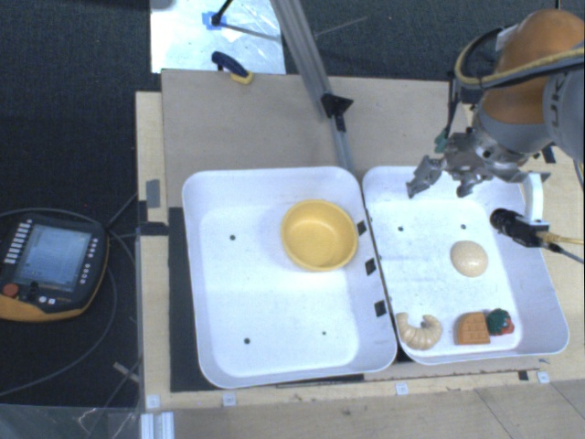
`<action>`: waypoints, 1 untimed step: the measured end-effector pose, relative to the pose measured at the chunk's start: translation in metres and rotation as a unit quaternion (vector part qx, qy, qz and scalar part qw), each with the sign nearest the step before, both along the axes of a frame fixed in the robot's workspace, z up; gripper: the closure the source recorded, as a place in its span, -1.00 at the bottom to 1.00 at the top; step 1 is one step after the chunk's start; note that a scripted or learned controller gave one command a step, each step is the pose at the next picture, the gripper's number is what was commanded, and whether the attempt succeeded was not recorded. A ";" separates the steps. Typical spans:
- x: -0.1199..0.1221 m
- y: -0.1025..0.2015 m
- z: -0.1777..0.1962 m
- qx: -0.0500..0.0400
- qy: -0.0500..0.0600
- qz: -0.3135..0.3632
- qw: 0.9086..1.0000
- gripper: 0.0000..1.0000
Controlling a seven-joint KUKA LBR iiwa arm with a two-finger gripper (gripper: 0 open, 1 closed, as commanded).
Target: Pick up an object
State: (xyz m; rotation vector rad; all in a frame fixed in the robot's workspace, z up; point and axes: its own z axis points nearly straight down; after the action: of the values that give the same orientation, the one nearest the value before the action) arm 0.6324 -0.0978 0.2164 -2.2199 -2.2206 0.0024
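Gripper [443,179] on a grey and orange arm [535,44] from the right, poised over the far end of the right bin [430,245]. Fingers [419,183] spread apart, nothing between them. Closest thing to it: a pale egg-shaped ball [469,258], lying loose near the middle of that bin, well apart from the rest. Probably light, hard and smooth, so likely to roll or slip. Best pinched across its widest part, straight from above. Along the near edge, a curled cream pastry shape [419,330], an orange block [473,328] and, touching it, a small green and red lump [499,321]. In the left bin [238,300], a yellow bowl [318,234]. Both bins on a brown board [247,126]. Around it, dark floor [73,80], a slanting metal pole [302,44] and a handheld control screen [46,263] at the left.
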 end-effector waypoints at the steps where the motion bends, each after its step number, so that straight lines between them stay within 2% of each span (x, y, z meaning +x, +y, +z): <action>1: -0.001 -0.006 -0.061 0.000 0.001 0.000 1.000 -1.00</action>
State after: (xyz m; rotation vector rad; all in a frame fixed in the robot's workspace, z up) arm 0.6316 -0.1040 0.1558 -2.2193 -2.2189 0.0045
